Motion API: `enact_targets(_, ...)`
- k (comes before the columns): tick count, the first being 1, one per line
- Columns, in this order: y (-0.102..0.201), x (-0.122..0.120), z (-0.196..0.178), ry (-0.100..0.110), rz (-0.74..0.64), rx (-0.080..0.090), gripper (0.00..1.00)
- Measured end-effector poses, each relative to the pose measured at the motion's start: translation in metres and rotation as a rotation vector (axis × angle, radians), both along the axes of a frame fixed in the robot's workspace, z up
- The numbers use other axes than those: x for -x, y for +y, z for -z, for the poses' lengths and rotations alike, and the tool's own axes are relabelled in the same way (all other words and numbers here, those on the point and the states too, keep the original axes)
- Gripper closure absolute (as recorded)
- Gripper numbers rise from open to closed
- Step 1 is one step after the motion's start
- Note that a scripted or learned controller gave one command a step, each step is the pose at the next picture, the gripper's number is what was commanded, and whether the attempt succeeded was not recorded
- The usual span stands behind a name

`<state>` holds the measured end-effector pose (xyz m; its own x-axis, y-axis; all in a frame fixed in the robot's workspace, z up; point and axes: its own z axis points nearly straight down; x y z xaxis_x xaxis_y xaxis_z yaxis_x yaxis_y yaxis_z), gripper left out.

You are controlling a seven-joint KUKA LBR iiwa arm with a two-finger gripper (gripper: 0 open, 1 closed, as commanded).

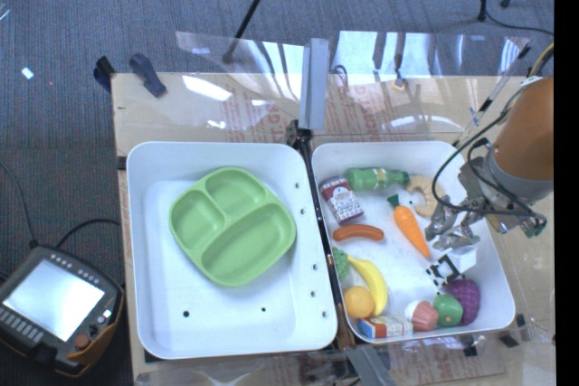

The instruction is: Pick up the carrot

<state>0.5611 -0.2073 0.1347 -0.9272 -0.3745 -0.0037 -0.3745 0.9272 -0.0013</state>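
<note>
The carrot [411, 229] is orange with a green top and lies slanted in the middle of the right bin [503, 285]. My gripper [450, 237] hangs over the same bin just to the carrot's right, a short gap away from it. Nothing shows between its metal fingers, and the carrot rests on the bin floor.
Around the carrot lie a green bottle [376, 179], a red can [343, 200], a sausage [358, 233], a banana [369, 279], an orange [358, 301], purple grapes [465, 294] and other toy food. The left bin [154, 303] holds a green divided plate [232, 224].
</note>
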Motion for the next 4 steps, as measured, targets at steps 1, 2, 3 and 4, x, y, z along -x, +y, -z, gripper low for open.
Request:
enact_targets(1, 0.062, 0.058, 0.049, 0.008, -0.228, -0.005, 1.00)
enact_targets(2, 0.078, 0.053, -0.159, -0.007, -0.454, 0.003, 1.00)
enact_targets(3, 0.080, 0.059, 0.047, 0.014, -0.507, -0.009, 1.00)
enact_targets(4, 0.036, 0.042, 0.048, 0.003, -0.856, -0.003, 1.00)
